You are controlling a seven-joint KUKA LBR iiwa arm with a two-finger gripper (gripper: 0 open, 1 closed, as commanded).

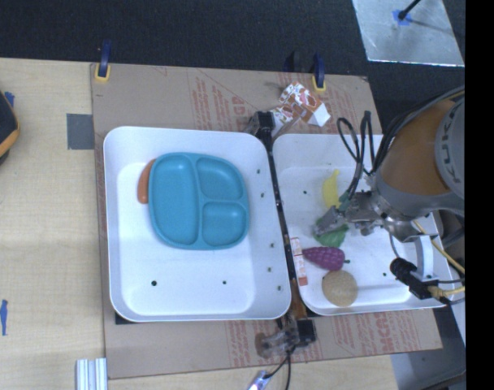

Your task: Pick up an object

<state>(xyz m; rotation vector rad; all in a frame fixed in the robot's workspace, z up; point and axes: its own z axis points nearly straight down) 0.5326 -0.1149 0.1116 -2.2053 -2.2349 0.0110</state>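
While the arm (422, 157) reaches in over the right bin (300, 157) from its right edge, we find the gripper (335, 220) low near that bin's middle, right over a small green object (332, 237). We cannot tell whether the claw is wide, narrow or closed on anything; at this size it reads only as a dark cluster, so we claim no hold.

The green object sits just toward the bin's near edge from the claw tip, touching or almost under it. That is the relation the next move seems to turn on: a short drop, not a sideways reach. Its long axis is too small for us to judge.

Other candidates lie close by. A yellow piece (331, 187) stands toward the far edge, a purple object (324, 257) lies toward the near edge with its long axis running left to right, and a tan round object (340, 288) rests by the near edge.

In the left bin (117, 218), a blue divided plate (200, 201) covers most of an orange object (142, 183).
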